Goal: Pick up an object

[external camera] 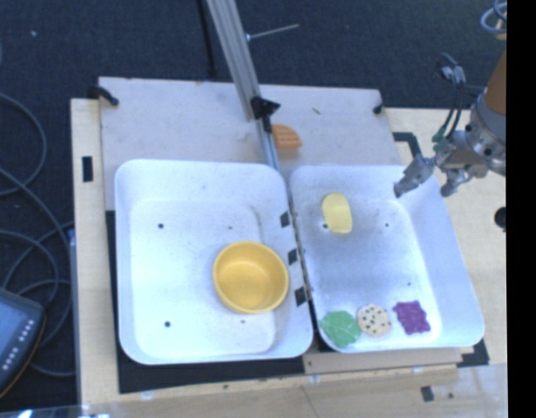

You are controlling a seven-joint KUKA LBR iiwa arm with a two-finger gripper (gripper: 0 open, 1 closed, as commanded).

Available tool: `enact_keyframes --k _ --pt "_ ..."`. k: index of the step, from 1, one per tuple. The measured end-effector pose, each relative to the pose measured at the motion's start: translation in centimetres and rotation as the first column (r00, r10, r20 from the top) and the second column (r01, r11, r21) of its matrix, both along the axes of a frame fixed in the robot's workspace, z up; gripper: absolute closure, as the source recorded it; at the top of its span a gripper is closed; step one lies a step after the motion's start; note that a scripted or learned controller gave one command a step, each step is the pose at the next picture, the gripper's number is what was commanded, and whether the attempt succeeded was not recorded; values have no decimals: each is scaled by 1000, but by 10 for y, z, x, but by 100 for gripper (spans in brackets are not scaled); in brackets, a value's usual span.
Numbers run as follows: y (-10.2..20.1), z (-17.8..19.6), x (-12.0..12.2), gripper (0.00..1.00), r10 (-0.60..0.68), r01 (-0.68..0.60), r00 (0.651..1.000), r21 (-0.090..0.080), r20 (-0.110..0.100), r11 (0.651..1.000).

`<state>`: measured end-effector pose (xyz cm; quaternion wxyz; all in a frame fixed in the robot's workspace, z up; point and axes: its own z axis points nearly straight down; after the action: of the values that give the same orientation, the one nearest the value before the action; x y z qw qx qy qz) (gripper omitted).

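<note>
My gripper point(428, 183) hangs over the far right edge of the right bin point(442, 259), with its two fingers point(408, 182) spread open and nothing between them. In that bin a pale yellow piece point(337, 212) lies near the far left, well to the left of the gripper. Along the near edge lie a green piece point(340, 327), a spotted cookie point(373, 320) and a purple piece point(412, 316). A yellow bowl point(250, 277) stands upright in the left bin point(163, 233).
An orange object point(286, 138) rests on the bench behind the bins, beside a slanted metal rail point(237, 50). Cables and a tablet point(10, 338) lie on the dark floor at the left.
</note>
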<state>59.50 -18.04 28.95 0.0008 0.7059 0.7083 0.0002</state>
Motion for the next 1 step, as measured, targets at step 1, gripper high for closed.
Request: enact_keyframes --k 1 --pt "0 0 0 0 0 0 1000 0 0 1000"
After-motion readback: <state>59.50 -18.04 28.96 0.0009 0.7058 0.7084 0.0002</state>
